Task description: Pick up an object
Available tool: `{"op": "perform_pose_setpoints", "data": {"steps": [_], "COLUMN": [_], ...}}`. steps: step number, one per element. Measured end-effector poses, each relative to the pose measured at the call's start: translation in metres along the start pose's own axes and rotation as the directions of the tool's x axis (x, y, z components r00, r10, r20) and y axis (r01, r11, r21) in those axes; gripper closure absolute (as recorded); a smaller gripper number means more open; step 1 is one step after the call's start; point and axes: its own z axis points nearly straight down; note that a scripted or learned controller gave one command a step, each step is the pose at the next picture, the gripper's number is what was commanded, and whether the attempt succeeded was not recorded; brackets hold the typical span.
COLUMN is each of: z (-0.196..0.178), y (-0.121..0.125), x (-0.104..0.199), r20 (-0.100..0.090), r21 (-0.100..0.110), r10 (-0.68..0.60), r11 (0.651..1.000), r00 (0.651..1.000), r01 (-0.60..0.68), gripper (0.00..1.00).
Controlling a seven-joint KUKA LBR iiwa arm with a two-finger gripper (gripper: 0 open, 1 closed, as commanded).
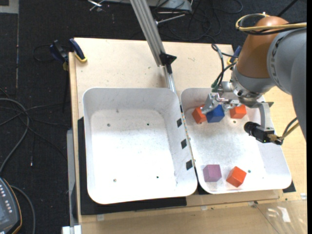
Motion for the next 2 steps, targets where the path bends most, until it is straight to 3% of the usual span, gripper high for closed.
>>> {"op": "perform_pose_setpoints", "data": {"steps": [2], "z": [0.006], "y": [0.04], "x": [0.151], "r20": [-0.002], "r21": [0.009], "r10": [0.001], "r11": [1.0], "r00": [1.0], "r01": [-0.001], "gripper": [1.0]}}
